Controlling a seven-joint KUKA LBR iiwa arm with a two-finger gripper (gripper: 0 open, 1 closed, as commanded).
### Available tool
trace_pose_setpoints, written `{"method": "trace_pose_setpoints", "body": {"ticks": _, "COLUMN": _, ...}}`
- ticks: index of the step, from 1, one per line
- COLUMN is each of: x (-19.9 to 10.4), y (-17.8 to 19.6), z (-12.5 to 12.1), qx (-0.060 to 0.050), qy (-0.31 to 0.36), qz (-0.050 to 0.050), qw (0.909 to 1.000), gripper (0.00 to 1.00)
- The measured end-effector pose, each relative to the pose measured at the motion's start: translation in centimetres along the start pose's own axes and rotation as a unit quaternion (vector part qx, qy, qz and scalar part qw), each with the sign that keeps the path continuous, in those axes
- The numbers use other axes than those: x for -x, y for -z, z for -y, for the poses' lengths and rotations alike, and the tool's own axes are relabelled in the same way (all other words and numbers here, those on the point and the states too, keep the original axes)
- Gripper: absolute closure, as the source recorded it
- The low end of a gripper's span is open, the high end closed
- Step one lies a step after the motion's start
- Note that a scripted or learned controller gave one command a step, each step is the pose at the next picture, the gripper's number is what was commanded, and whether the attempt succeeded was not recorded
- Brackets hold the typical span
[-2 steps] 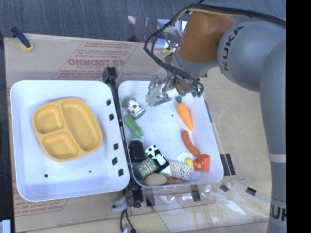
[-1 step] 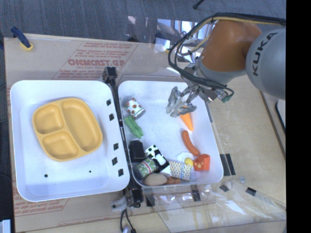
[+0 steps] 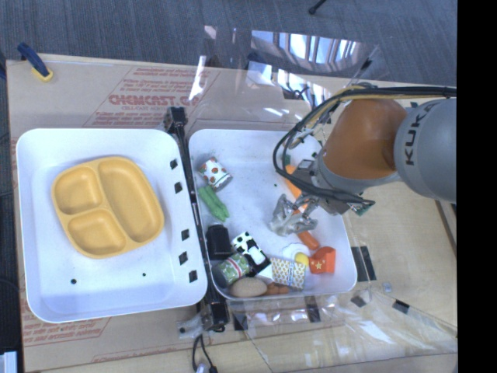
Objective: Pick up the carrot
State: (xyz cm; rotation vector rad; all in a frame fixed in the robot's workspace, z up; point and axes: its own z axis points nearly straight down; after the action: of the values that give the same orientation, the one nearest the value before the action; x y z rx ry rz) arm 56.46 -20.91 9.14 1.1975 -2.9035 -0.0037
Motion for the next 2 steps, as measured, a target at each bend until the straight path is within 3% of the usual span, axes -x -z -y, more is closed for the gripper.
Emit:
{"method": "trace_pose_setpoints", "body": {"ticks": 1, "x": 2.9, "y": 5.0, "z": -2.7, "qx": -0.003, "qy": -0.126, "qz": 0.002, "qw": 0.9920, "gripper": 1.00}}
{"method": "trace_pose_setpoints", "body": {"ticks": 2, "x": 5.5, "y": 6.9, "z": -5.1, "qx": -0.003, "qy": -0.191, "qz": 0.003, "qw": 0.9816, "gripper": 1.00}}
